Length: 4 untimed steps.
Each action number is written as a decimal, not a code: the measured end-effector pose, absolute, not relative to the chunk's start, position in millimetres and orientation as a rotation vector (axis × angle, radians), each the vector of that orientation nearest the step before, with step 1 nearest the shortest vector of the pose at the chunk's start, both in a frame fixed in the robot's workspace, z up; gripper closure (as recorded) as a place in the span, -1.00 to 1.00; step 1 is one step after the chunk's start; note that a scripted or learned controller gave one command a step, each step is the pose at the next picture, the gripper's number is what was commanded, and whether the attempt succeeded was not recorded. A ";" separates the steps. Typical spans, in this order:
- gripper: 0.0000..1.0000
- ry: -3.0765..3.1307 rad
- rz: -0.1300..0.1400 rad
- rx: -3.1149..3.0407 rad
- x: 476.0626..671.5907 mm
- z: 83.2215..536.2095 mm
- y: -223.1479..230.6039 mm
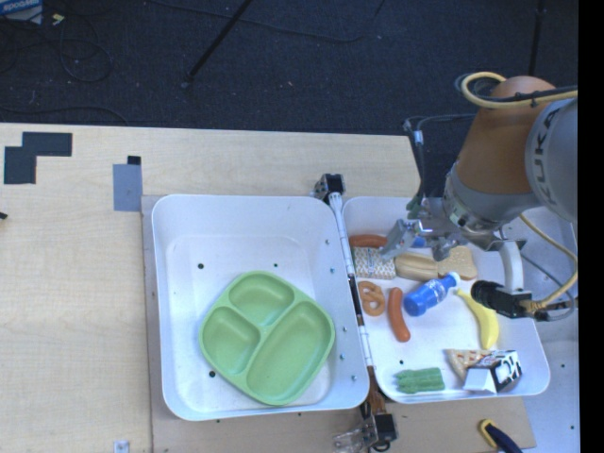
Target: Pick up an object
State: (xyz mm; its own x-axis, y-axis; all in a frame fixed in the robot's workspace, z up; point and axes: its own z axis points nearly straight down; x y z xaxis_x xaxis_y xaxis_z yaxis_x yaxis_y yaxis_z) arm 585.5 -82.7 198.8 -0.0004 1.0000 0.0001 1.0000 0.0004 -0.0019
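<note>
My gripper (416,242) hangs over the far part of the right bin (528,343), its grey fingers (394,243) spread open with nothing between them. Just below it lie a tan bread roll (422,269) and a square wafer (374,267). Nearer the front are a blue bottle (430,293), a red sausage (398,314), a pretzel (371,297) and a yellow banana (484,319). A red-orange piece (366,241) sits by the bin's far left wall.
The left bin (175,253) holds a green divided plate (267,336). At the right bin's front lie a green piece (418,379), a pizza slice (463,359) and a black-and-white carton (499,371). Cables trail from the arm at right.
</note>
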 end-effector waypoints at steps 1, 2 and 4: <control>-1.00 -2.233 -0.010 -2.233 555.3 111.0 -108.0; 1.00 -2.223 -0.009 -2.236 554.5 120.2 -109.2; -1.00 -2.218 0.000 -2.221 481.5 89.1 -139.6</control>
